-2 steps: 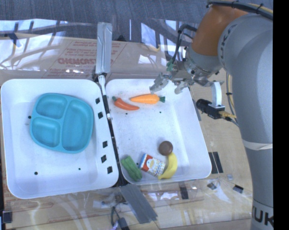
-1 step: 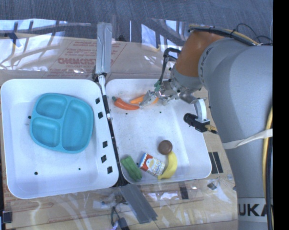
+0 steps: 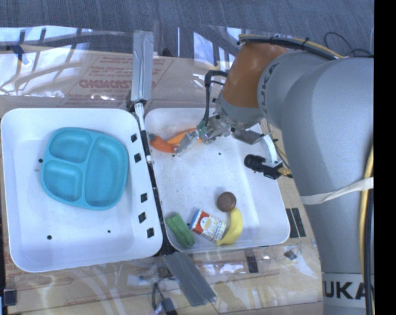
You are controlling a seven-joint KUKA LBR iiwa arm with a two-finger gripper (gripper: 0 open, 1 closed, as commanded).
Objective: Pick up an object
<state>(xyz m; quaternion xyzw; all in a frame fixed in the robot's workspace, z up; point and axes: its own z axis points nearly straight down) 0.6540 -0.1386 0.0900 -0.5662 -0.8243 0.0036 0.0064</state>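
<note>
My gripper (image 3: pixel 192 138) is low in the far left corner of the right bin (image 3: pixel 263 195), tilted towards the divider. Its tip is right at an orange carrot-like piece (image 3: pixel 165 142) lying against the bin's left wall, and it touches or overlaps that piece's right end. Near the front of the same bin lie a brown round piece (image 3: pixel 226 201), a yellow banana (image 3: pixel 234 227), a small printed carton (image 3: pixel 207 224) and a green pickle-shaped piece (image 3: pixel 180 230).
The left bin (image 3: pixel 27 241) holds a blue divided plate (image 3: pixel 86 167). A black-clipped divider (image 3: pixel 145 176) separates the two bins. My grey arm covers the right side of the bench, over the right bin's far right corner.
</note>
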